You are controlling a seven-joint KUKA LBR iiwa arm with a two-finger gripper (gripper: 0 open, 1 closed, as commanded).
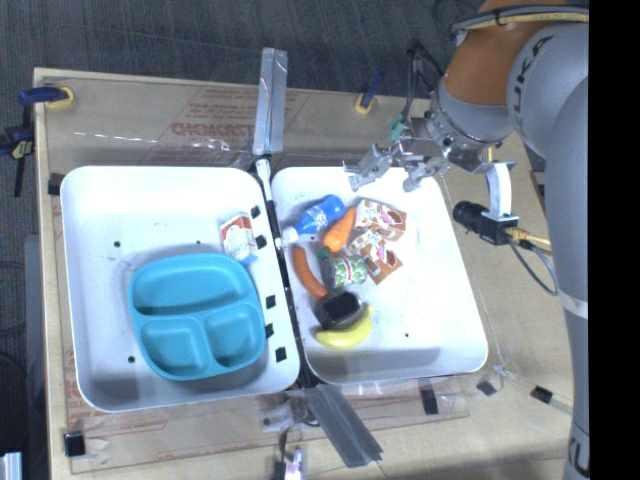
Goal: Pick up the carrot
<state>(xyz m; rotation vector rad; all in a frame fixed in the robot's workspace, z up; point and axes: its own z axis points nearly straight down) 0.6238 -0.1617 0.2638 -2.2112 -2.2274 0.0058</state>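
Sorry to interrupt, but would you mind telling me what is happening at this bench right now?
The arm reaches in from the right, and its tool hangs open above the far edge of the right bin, holding nothing. The carrot it is meant to pick up lies untouched in that bin, among a blue bottle, a sausage, a banana and some snack packets. The left bin holds a blue divided tray.
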